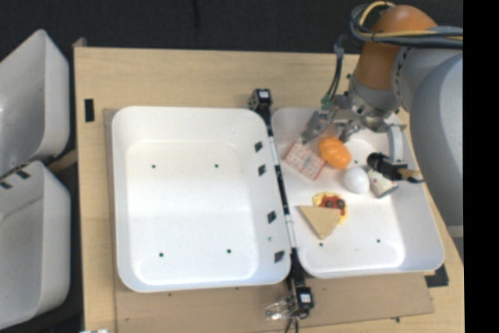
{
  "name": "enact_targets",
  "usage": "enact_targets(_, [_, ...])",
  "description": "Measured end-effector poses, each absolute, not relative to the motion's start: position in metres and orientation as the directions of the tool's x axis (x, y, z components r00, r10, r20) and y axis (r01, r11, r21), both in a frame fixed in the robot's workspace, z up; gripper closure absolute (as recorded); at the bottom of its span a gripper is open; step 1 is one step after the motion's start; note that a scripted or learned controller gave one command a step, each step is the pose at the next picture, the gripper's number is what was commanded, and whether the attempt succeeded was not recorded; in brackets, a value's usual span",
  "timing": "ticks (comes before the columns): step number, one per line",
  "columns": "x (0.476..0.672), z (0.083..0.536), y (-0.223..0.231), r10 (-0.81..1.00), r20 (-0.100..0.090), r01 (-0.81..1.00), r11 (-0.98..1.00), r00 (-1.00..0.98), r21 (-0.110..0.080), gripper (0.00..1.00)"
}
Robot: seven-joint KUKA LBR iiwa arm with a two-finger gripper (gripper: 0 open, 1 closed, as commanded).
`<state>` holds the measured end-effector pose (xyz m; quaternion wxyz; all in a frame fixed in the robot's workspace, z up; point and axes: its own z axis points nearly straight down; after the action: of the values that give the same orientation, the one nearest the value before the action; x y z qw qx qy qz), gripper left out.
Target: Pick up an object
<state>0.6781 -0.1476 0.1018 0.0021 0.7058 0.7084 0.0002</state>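
Overhead slanted view of the pale wooden bench [195, 74] with its two shallow white bins. The grey arm with the orange band enters from the view's right and sets its two-finger gripper [334, 127] over the upper part of the shallow white bin on the view's right [413, 246]. Whether the gripper is released or clenched cannot be told, as the wrist and its fittings mask the tips, and nothing is seen grasped. All candidate objects lie in this bin. The likeliest target is judged to be the orange rounded object, smooth like a toy fruit [335, 153]. It lies just below the gripper in the view, towards the camera, close enough that its upper edge meets the gripper's outline. It is slightly elongated, with its long axis running from the view's upper left to lower right. A flat pink checked square packet [302, 160] lies just beside it on the view's left; whether the two touch cannot be resolved. A small white ball [356, 180] rests near its lower right end, and a tan wedge like a toy pizza slice, topped with red and dark spots [323, 216], lies further down, apart from the others. The shallow white bin on the view's left [187, 199] plays no part. The coming move is judged to be a short descent, with the closing direction set across the orange object's long axis and clear of the packet.
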Motion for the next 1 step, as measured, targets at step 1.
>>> enact_targets(1, [0.6879,0.1015,-0.0991,1.0,-0.009,1.0,0.006,-0.006,-0.009,0.0])
